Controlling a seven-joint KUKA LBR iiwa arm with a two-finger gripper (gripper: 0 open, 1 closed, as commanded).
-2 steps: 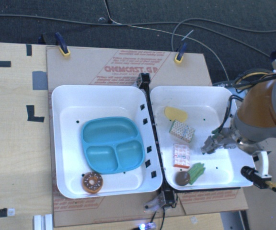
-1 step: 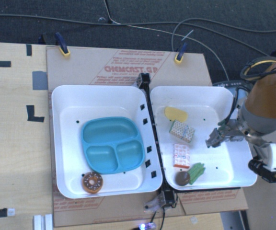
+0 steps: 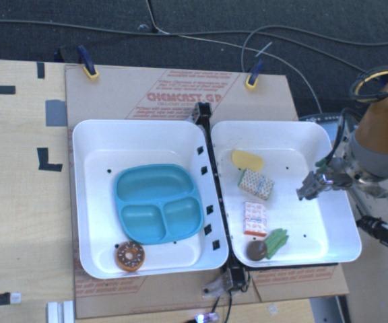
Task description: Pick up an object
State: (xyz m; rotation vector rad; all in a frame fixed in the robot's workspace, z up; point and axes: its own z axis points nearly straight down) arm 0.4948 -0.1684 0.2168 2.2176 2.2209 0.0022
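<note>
End effector, grip state indiscernible, hovers right of the patterned box. Advisable: centre above one isolated item, descend vertically, then close.

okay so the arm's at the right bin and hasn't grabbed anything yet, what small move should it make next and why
Probably shift the gripper toward the view's left and lower it over the patterned box. It sits above the right bin floor near the right wall, with nothing between its fingers, and that box is the nearest item, lying apart from the yellow piece and the red-and-white packet.
</note>
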